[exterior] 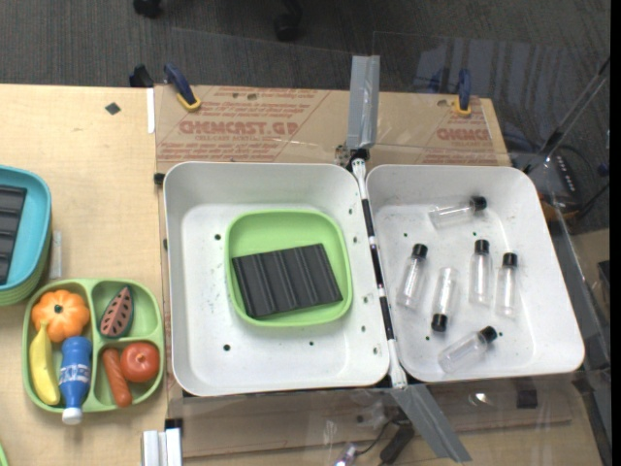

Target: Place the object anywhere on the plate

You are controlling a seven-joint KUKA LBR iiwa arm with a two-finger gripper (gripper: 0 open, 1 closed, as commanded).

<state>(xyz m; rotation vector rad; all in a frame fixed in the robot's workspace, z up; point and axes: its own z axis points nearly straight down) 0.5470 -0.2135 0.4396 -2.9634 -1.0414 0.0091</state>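
"White bins (pixel 184 260) are sitting side by side on the desk (pixel 78 134). Is the green plate (pixel 286 223) carrying anything?"

"A dark ribbed slab (pixel 286 280) is lying on it. Six clear vials (pixel 415 272) are lying scattered in the right bin (pixel 543 260), looking light, slick and breakable. One is probably wanting gripping across its middle."

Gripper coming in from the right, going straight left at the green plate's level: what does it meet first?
Probably the right bin's outer wall, then the clear vial nearest that wall, if it travels low; height cannot be judged here. The green plate lies beyond, in the left bin.
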